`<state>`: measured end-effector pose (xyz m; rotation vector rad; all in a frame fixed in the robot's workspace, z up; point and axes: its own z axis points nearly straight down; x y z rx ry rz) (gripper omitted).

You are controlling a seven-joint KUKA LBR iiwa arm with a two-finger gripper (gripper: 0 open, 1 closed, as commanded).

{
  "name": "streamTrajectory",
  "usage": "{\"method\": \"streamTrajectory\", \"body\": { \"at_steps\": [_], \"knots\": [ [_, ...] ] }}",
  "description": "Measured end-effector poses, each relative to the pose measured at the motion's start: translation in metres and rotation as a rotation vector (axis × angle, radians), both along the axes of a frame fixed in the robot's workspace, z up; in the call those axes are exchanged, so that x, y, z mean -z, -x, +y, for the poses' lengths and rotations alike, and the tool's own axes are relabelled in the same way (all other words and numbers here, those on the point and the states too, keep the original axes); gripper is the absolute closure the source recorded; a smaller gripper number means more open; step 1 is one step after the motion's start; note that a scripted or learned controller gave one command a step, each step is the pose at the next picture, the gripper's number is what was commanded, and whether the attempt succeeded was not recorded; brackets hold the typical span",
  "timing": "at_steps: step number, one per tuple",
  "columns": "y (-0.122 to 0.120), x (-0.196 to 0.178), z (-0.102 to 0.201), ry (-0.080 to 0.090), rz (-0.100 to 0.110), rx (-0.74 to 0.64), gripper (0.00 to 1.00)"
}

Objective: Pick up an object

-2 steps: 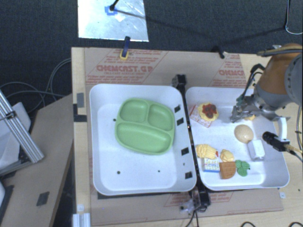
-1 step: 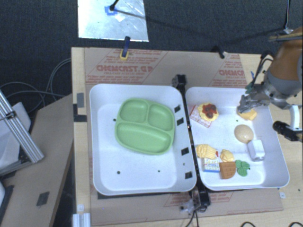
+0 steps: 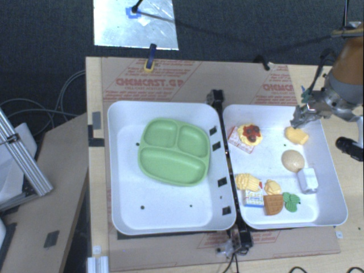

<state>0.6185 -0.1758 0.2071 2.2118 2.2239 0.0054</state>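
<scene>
Two shallow white bins sit side by side on the bench. The left bin (image 3: 122, 169) holds a green divided plate (image 3: 173, 151) with three compartments, lying flat near the bin's middle. The right bin (image 3: 330, 201) carries the small objects. Toward its upper left lies a flat piece with a red and yellow topping on a pale base (image 3: 247, 136). Lower down, near the front, a yellow corn-like piece (image 3: 248, 181) lies just beside a second yellow piece (image 3: 272, 186), with a small printed box (image 3: 254, 198) and a brown block (image 3: 273, 204) beneath them and a green leafy piece (image 3: 292, 201) touching the block's right side. Further right, a beige egg-shaped object (image 3: 293, 160) rests near the bin's middle, and a small white block (image 3: 307, 180) lies just below and to the right of it. Above the egg, a yellow chunk (image 3: 297, 135) lies near the bin's far right corner. The gripper (image 3: 301, 115) hangs just above that yellow chunk, at the end of the grey arm (image 3: 344, 92) entering from the right; whether it is spread or closed cannot be told, and nothing can be seen in its grasp.
</scene>
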Motion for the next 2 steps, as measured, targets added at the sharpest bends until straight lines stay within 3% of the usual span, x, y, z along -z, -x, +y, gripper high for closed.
{"method": "streamTrajectory", "body": {
  "at_steps": [1,2],
  "knots": [
    [-0.001,-0.018,0.000,-0.001,0.002,0.000,1.00],
    [-0.008,-0.010,0.048,-0.001,0.003,-0.003,1.00]
  ]
}}
